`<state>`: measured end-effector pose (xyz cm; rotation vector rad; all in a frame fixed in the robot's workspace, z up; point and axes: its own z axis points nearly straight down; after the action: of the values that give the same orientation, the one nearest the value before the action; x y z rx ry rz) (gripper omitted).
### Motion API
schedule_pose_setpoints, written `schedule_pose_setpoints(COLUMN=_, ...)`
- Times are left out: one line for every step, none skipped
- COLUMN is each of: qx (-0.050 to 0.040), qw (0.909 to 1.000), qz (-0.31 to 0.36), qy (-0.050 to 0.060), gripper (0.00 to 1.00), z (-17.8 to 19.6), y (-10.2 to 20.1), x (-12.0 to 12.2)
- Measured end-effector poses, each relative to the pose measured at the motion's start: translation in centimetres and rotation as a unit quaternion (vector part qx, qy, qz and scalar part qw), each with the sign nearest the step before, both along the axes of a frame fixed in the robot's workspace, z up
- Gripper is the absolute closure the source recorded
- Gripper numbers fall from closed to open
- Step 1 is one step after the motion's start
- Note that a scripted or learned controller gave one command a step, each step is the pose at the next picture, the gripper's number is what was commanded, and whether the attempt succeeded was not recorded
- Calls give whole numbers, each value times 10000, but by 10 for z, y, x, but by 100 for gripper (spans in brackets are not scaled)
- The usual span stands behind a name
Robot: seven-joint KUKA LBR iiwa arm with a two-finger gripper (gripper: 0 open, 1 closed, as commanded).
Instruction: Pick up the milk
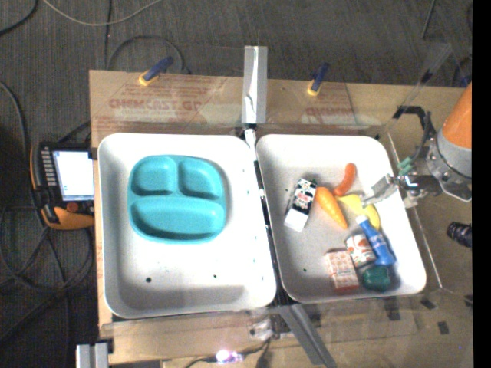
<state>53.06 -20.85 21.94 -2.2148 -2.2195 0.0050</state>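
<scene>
White-and-black milk carton (301,203) lying just left of carrot (331,205), not grasped. Gripper (383,188) well right of carrot; spread or pressed together, cannot tell. Approach step judged in hand; next, cross leftward past carrot, descend over carton.

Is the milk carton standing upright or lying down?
Lying down: the milk carton shows its long printed side, flat on the right bin floor.
</scene>
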Motion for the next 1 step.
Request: schedule_pose_setpoints(qx=-23, qw=9953, qz=960, qy=-77, gripper=0, z=-131, y=60, x=-34)
